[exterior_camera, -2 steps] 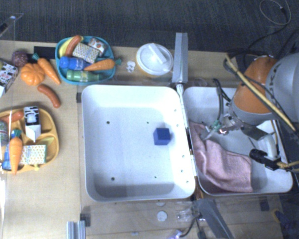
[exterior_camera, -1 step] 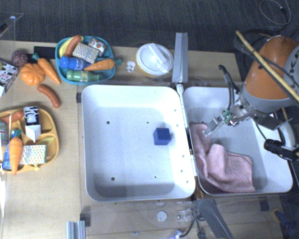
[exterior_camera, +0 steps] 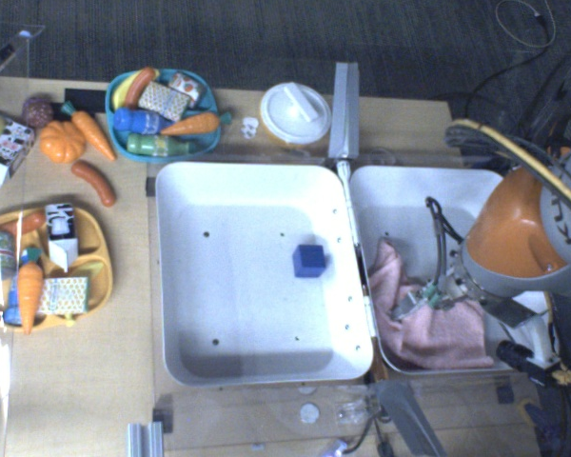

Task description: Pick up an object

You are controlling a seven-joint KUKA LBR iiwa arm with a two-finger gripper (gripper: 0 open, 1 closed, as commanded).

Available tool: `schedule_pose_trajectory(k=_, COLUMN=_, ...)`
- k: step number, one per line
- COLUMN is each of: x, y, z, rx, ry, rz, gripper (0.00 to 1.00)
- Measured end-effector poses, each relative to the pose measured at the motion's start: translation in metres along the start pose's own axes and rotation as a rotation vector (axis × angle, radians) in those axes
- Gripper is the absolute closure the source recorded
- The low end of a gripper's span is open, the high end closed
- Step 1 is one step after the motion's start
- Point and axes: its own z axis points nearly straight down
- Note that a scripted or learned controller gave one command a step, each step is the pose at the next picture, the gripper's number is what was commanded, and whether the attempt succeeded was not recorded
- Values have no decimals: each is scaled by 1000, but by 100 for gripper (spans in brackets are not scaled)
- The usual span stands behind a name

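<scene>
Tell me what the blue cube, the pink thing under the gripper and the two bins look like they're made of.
Blue cube: likely hard plastic or foam, matte; sharp edges, even colour.
Pink cloth: soft fabric, probably terry; it lies crumpled in folds beneath the gripper.
Left bin and right bin: apparently moulded plastic, smooth with a slight sheen; rounded corners, uniform white.

On the tabletop (exterior_camera: 124, 350), a cube (exterior_camera: 309, 260) lies in the left bin (exterior_camera: 186, 255) while a cloth (exterior_camera: 428, 327) lies in the right bin (exterior_camera: 400, 198), the claw (exterior_camera: 428, 295) down over it.
</scene>
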Motion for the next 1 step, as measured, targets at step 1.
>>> schedule_pose_trajectory(k=1, x=-1, y=16, z=0, rx=2, ry=0, rz=-73, gripper=0)
